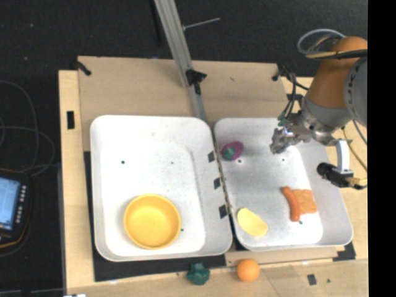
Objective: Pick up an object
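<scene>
My gripper [278, 142] hangs over the back of the right bin [322, 231], pointing down toward the bin floor. A small purple and green toy [232, 150] lies to its left, near the bin's left wall. An orange toy [299, 203] rests in the bin's front right part, and a pale yellow piece [252, 222] lies at the front left. I see nothing between the fingers.
The left bin [124, 141] holds a yellow bowl [152, 221] at its front. An orange ball [247, 270] and a green object [198, 274] sit on the bench in front of the bins. A slanted metal pole [179, 48] rises behind the bins.
</scene>
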`<state>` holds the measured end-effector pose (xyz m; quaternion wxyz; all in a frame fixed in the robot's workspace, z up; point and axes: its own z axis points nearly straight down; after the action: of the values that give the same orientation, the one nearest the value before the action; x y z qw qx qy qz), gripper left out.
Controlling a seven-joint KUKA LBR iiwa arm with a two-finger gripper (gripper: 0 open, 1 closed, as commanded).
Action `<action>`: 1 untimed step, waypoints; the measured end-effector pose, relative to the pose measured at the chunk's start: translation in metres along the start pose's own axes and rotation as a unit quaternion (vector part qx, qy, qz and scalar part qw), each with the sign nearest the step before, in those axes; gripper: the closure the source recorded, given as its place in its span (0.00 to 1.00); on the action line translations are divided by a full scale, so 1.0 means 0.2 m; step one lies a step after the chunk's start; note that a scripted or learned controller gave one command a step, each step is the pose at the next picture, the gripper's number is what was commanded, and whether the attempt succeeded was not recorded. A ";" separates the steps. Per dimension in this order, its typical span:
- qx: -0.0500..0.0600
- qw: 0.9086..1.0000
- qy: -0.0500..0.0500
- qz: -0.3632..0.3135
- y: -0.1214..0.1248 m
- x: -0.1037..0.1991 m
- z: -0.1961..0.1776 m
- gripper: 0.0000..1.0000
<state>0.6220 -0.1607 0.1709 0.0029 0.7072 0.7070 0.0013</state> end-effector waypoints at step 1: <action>0.000 1.000 0.000 0.001 -0.04 -0.03 -0.26 1.00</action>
<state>0.6143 -0.1657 0.2229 0.0032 0.7079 0.7063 0.0016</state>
